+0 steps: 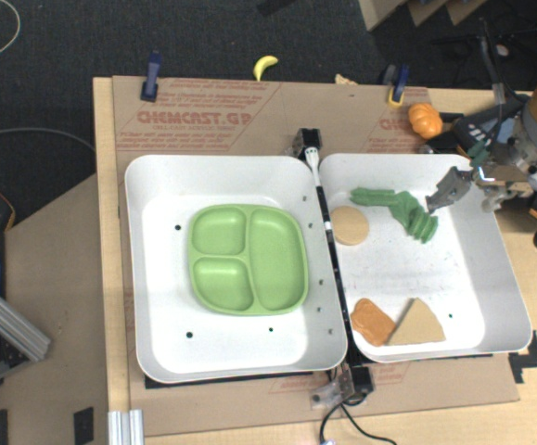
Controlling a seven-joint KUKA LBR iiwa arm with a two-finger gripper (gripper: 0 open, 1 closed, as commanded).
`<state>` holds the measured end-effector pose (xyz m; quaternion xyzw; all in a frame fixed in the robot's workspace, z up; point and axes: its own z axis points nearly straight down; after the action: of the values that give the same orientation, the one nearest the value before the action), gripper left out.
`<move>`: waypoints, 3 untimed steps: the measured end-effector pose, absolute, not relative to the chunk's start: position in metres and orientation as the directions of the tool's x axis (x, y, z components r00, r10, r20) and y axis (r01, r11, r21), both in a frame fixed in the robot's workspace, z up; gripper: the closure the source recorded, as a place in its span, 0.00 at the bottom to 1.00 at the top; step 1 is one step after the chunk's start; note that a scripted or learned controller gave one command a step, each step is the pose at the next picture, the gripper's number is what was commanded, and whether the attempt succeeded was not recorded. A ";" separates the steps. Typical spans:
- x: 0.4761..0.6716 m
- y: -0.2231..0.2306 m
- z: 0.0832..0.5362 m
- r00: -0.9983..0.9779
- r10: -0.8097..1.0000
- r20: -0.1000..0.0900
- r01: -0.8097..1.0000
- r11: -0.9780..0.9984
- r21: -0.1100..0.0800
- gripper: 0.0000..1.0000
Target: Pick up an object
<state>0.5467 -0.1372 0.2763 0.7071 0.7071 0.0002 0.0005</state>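
**Over the right bin, the gripper at the green piece**

Over the right bin's (491,248) far half, the gripper (442,196) hung low, reaching in from the right rim, its tip just beside the upper end of the green bent object (400,209). Whether its fingers were spread or pressed together I could not tell; nothing was plainly pinched between them. That green piece lay near the far wall, with a tan round disc (349,225) just beside it, close against the divider between the bins. Down at the near edge an orange lump (372,320) touched a tan wedge (418,324), both tight to the rim. Between those two pairs the bin floor lay open and bare. The left bin (157,248) held a green divided plate (249,259) at its centre, with white margin on every side.
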 end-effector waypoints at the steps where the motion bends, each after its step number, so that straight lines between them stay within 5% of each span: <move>1: 0.547 -0.137 0.287 0.000 1.000 -0.001 1.000 0.000 0.004 1.00; 2: 0.527 -0.053 0.238 -0.007 1.000 0.004 1.000 0.007 -0.007 1.00; 3: 0.503 0.015 0.268 -0.009 1.000 0.003 1.000 0.009 0.001 1.00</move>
<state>0.5032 0.0155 0.2684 0.7040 0.7102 0.0016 -0.0006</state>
